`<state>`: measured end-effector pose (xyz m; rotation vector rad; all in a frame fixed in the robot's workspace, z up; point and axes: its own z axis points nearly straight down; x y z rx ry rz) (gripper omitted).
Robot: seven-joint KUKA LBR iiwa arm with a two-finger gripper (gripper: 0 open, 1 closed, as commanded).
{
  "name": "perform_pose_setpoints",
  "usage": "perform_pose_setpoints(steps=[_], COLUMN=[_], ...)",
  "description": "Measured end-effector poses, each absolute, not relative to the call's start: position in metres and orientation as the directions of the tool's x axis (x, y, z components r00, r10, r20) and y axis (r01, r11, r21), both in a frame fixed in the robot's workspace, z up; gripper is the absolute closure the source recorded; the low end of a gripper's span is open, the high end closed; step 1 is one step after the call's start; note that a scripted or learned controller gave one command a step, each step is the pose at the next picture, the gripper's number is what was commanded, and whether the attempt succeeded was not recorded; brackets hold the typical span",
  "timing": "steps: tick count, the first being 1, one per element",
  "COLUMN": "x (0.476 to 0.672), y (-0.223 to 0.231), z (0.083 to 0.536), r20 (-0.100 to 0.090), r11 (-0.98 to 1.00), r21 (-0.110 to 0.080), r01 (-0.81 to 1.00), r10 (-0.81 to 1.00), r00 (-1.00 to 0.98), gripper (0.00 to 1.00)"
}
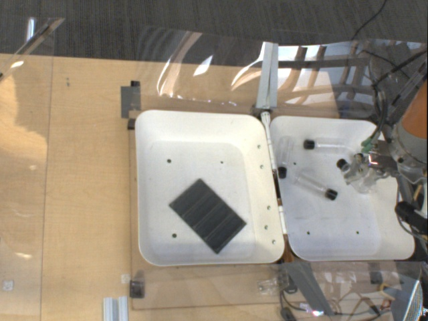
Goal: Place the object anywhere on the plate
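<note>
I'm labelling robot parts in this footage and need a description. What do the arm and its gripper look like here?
The grey rounded arm has a broad orange band above the wrist. The pale metallic gripper is a small, shiny assembly with a bright green fleck on top. Thin black cables loop beside the arm. The picture is too small to show any markings.

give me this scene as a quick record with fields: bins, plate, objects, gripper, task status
left bin: shallow white bin, holds the plate
plate: dark grey ribbed square, flat, turned cornerwise
right bin: shallow white bin, holds clear tubes with black caps
tubes: one by the far wall; one mid-bin, slanted; one along the left wall
fourth black cap, just left of the gripper
gripper, over the right bin's right side; grasp unclear
task status: no tube on the plate yet
</note>
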<state>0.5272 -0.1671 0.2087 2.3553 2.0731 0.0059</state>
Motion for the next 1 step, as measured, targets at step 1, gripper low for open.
perform_pose_setpoints(steps=[1], x=[0.5659], y=[-0.0629], z=[0.1981], r20=[0.001], r11=[-0.060], r21=[0.004], r01=[0.998], r10=[0.998], r00=[0.060], gripper=[1.00])
